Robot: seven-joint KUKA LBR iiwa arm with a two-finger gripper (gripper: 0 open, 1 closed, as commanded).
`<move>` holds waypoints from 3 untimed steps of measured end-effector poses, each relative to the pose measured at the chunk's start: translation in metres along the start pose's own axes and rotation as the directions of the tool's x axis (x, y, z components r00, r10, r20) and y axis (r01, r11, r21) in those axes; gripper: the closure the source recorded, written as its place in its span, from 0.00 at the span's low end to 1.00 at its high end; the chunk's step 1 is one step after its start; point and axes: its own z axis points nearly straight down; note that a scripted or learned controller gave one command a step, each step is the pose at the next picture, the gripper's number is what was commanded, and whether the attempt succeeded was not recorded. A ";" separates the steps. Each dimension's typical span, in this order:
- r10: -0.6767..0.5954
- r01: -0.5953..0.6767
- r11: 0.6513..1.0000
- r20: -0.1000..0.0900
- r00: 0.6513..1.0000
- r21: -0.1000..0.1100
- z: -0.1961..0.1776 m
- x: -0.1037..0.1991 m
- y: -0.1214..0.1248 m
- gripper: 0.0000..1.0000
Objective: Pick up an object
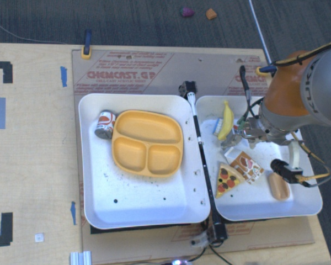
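Surface [33,148] bearing two white bins. Candidate objects, banana [227,121] and pizza slice [227,181], in right bin [265,208]. End effector [237,137] low beside banana, presumably approaching; grip state undeterminable.

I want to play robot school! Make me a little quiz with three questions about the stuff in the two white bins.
1. True or false: the yellow plate has three sections.
2. Which bin holds the banana: the left bin or the right bin?
3. What lies closest to the pizza slice?
A) the crushed can
B) the hot dog
C) the small snack packet

Key
1. True.
2. The right bin, beside the robot's claw.
3. C. The packet lies right next to the pizza slice; the can is in the other bin.
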 end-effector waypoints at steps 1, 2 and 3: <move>0.001 -0.001 1.000 0.005 1.000 -0.017 0.014 -0.005 -0.072 0.00; 0.004 -0.004 1.000 0.015 1.000 -0.027 0.003 -0.009 -0.070 1.00; 0.004 -0.004 1.000 0.015 1.000 -0.026 0.003 -0.009 -0.070 0.00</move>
